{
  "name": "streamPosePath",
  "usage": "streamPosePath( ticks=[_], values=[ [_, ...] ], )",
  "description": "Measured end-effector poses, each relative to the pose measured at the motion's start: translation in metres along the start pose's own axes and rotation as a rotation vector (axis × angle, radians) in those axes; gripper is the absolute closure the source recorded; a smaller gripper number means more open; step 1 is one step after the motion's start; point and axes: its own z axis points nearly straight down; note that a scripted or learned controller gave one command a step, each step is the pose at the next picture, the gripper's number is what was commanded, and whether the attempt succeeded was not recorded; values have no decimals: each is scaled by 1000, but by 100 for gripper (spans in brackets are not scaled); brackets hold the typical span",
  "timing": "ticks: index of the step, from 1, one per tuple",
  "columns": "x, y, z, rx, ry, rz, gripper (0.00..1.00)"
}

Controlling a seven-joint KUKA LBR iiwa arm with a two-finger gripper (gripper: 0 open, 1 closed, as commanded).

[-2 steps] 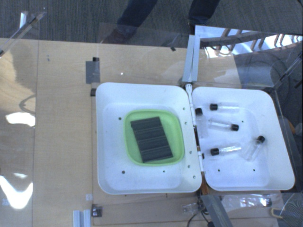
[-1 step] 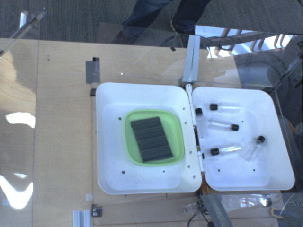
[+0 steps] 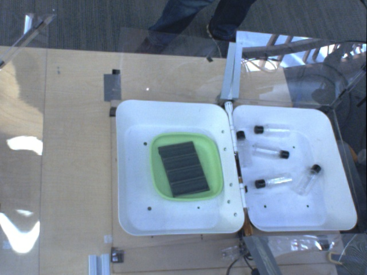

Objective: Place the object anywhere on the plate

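Pincer opening, and whether it has hold of anything, cannot be told. A pale wooden surface (image 3: 69, 171) carries two white bins touching side by side. The left bin (image 3: 133, 211) holds a green plate (image 3: 157, 156), and a dark grey ribbed block (image 3: 183, 168) lies flat on the plate, slightly turned. The right bin (image 3: 332, 205) holds four clear vials with black caps, all lying down and apart: one near the top (image 3: 272, 131), one below it (image 3: 269, 151), one lower (image 3: 275, 181), and one tilted to the right (image 3: 308, 180).
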Motion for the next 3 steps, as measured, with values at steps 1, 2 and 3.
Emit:
streamPosePath(
  ticks=[1, 2, 3],
  values=[
    [34, 6, 16, 0, -2, -2, 0],
    [2, 0, 59, 4, -5, 2, 0],
    [16, 2, 98, 5, -6, 3, 0]
  ],
)
